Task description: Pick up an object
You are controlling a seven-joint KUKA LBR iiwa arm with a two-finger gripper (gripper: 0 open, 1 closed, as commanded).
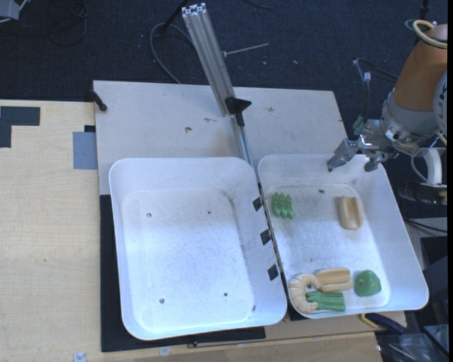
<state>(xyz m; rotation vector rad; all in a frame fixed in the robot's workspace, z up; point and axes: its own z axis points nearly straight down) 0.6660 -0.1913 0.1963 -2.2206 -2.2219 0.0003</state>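
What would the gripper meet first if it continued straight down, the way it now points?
Probably the bare white floor of the right bin near its far edge, under the gripper. The tan block lies nearer the camera, though depth is unclear.

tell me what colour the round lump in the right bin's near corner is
Green. The round lump shows best in the camera view, beside the tan block.

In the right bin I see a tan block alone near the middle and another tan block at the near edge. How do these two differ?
The lone tan block lies lengthwise toward the far rim, apart from other items. The near tan block lies crosswise, packed against a cream ring and a green piece. Both are tan, rounded, similar in size.
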